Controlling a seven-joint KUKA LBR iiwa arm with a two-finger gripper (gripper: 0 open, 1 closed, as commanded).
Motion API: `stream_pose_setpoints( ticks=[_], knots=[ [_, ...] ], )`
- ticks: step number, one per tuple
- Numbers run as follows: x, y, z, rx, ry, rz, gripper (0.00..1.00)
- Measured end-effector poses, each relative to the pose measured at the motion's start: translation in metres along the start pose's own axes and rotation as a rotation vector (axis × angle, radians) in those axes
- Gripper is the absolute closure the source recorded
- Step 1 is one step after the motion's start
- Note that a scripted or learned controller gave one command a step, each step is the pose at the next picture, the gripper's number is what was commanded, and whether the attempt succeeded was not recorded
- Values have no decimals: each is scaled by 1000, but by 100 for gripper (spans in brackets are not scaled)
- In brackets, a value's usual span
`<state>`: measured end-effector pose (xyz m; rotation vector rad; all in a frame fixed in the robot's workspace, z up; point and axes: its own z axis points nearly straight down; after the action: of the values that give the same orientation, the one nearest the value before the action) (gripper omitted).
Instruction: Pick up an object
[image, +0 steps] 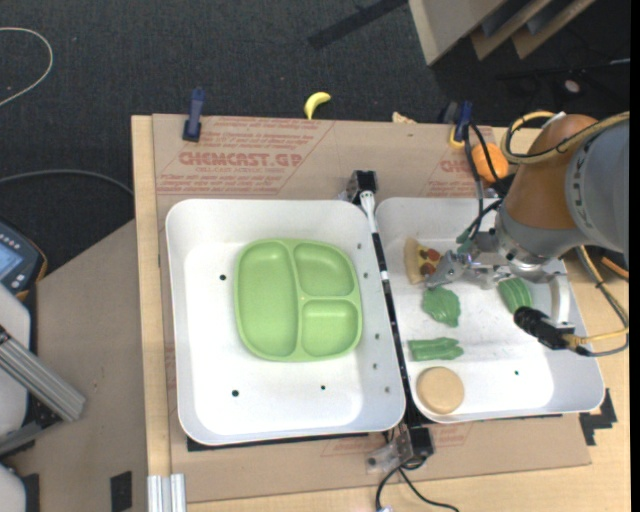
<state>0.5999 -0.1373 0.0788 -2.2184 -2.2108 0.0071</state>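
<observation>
While the claw (462, 262) hovers over the right white bin's (570, 395) far edge, grip state unclear, that soft-looking green leafy toy (441, 305) likely wants a mid-body pinch.

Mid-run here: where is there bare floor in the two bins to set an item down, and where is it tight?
Left bin: open floor all around the green divided plate, widest along the near edge. Right bin: a bare patch at the near right corner, right of the round tan piece. It is crowded around the end effector, among the pizza slice and green leafy pieces.
</observation>
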Motion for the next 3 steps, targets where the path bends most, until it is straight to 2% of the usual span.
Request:
stream_pose_setpoints(
  ticks=[1, 2, 3],
  knots=[
    [38, 57, -7, -5, -9, -11, 0],
    [37, 56, -18, -12, -5, -5, 100],
    [37, 57, -29, -15, -6, -5, 100]
  ],
)
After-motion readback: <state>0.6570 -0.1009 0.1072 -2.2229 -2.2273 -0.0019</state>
